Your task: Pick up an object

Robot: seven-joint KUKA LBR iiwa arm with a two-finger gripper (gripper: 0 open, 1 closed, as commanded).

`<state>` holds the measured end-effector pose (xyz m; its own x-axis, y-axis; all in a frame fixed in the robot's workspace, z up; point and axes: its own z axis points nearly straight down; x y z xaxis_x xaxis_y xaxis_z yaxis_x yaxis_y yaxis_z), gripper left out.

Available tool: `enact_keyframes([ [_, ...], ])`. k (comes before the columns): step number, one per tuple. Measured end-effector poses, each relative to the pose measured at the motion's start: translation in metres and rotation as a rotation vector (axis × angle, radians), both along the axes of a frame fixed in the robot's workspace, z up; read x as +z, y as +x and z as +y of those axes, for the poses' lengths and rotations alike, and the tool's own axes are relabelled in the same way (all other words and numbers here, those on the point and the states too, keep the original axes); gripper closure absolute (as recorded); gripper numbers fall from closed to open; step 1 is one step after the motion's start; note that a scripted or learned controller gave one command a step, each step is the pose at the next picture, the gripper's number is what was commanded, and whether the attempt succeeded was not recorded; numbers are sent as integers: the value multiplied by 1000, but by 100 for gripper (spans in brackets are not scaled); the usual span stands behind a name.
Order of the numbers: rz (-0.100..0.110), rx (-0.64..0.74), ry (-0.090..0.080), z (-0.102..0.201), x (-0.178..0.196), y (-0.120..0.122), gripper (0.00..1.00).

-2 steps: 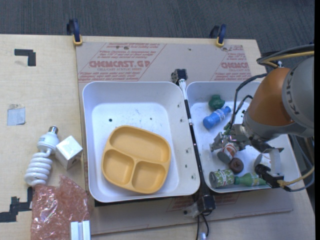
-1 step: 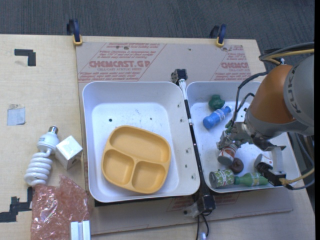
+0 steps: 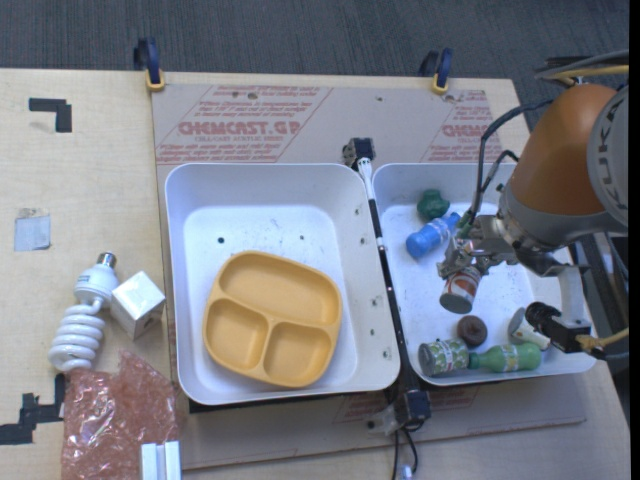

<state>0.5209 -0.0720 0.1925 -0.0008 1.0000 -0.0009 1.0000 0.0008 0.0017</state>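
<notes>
My gripper [image 3: 464,260] hangs over the middle of the right bin [image 3: 560,366], reaching in from the right. Directly beneath its tip is a small red-and-white can [image 3: 460,292], slightly tilted; whether it touches the gripper is not visible. A blue bottle [image 3: 430,237] lies just left of the gripper, with a dark green lump [image 3: 432,205] behind it. Nearer the front lie a brown ring-shaped piece [image 3: 472,330] and a green bottle [image 3: 480,357] on its side along the front wall.
The left bin [image 3: 190,218] holds a yellow divided plate [image 3: 272,317]. Outside the bins, on the bench at left, lie a spiral light bulb [image 3: 82,318], a white cube [image 3: 138,302] and pink bubble wrap [image 3: 115,418].
</notes>
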Motion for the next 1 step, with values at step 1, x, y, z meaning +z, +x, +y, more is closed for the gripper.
enact_keyframes([
  [1, 2, 1, 0, 57, 0, 58, 100],
])
